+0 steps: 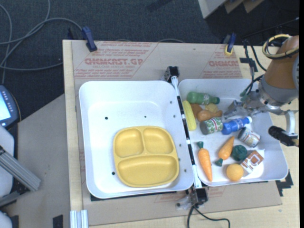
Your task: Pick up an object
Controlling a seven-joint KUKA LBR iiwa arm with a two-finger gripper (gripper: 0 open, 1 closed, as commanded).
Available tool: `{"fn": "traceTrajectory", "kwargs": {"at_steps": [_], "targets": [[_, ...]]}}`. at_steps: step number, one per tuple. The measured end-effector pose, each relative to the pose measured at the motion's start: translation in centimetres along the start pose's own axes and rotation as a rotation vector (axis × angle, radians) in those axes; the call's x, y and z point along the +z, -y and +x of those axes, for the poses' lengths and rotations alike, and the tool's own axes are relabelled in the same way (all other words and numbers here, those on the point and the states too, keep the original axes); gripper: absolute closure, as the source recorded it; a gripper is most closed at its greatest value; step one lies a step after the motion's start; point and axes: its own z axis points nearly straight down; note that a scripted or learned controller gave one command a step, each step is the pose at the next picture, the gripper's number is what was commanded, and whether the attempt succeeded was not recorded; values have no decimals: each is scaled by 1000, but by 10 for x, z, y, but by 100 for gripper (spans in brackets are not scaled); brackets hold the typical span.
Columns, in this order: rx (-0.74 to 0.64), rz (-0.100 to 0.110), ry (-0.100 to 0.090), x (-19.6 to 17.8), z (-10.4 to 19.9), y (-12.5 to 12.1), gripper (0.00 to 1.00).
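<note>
The arm's gripper [237,109] hangs low at the right bin's [278,172] two o'clock, beside the blue bottle [236,125], presumably lining up a grasp on it, though I cannot tell how its jaws stand.

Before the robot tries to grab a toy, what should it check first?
1. Toys within reach in the right bin: ok, many lie there.
2. Gripper over the toys: ok, near the blue bottle.
3. Anything held between its fingers: cannot tell.
4. Room around the blue bottle: not ok, a small jar touches it.
5. An easier target: ok, the orange carrot lies apart near the divider.
6. Yellow tray in the left bin: ok, out of the way.
</note>
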Motion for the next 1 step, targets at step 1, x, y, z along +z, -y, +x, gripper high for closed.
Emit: {"fn": "traceTrajectory", "kwargs": {"at_steps": [1], "targets": [[-4,5,-6,6,83,111,0]]}}
